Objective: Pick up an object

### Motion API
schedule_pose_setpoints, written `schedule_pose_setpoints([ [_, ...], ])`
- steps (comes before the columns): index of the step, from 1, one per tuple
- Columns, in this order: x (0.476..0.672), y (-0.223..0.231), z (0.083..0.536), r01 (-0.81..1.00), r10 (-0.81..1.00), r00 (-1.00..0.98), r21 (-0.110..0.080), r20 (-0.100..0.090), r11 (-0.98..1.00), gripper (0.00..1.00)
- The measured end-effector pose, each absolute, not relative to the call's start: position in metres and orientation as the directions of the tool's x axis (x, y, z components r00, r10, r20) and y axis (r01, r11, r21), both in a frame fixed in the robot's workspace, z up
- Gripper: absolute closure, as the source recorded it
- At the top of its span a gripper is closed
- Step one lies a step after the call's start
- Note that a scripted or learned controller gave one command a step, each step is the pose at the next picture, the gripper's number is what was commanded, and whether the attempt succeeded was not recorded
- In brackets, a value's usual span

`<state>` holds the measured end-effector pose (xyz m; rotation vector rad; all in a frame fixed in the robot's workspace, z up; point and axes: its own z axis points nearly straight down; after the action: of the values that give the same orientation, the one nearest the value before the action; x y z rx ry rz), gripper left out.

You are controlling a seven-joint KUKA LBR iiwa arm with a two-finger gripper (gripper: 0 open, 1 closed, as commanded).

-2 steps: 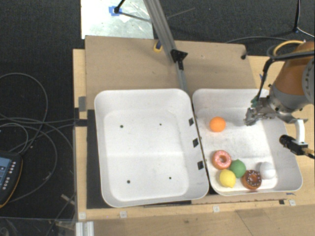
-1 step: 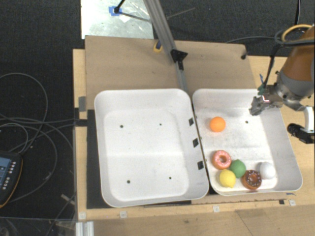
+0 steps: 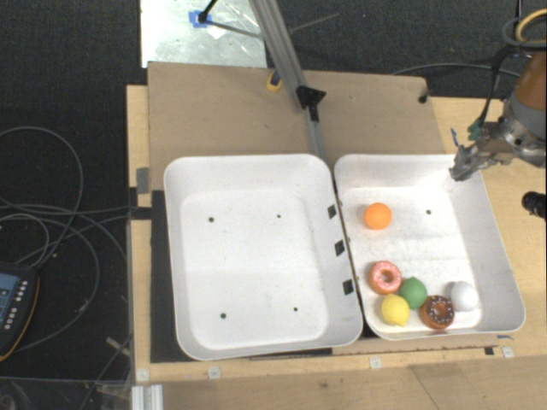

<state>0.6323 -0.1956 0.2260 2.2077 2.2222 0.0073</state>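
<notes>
Pincer (image 3: 460, 171) over the right bin's (image 3: 491, 229) far rim; finger state indiscernible, arm cropped.

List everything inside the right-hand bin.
The right bin holds an orange ball, pink-frosted donut, green ball, lemon, chocolate donut and white ball. Anything beneath the cluster is covered.

Your arm (image 3: 528, 109) comes in at the right edge, orange band showing above the grey wrist. Your gripper (image 3: 460, 167) points down and to the left, tips low. Nothing shows between them; too small to say how they're set.
</notes>
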Motion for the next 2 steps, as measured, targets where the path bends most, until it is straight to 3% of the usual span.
schedule_pose_setpoints([
  [1, 0.634, -0.196, 0.256, 1.0, 1.0, -0.006, 0.006, -0.002, 0.006, 1.0],
  [2, 0.633, -0.141, 0.245, 1.0, 1.0, -0.01, 0.002, 0.001, 0.01, 1.0],
])
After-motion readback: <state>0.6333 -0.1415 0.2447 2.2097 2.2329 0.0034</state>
